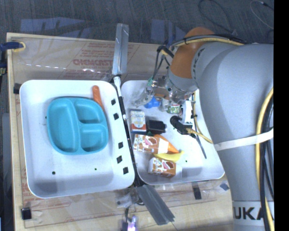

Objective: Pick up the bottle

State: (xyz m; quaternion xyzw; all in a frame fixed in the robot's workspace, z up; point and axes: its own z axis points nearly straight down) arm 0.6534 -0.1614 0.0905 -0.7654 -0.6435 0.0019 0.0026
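Beneath the tool [160, 96], a bottle [149, 99] lay in the right bin [209, 170]; whether it was gripped, I cannot tell. Judged mid-grasp; next, lifting straight up.

Both white bins [38, 177] look like smooth glossy plastic; the blue divided tray [77, 124] matt plastic; the table [62, 52] bare wood under clear film.

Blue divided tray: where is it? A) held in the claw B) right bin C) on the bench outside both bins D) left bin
D: the blue divided tray lies flat inside the left bin, with an orange item at its upper right edge; the cartons lie in the right bin.
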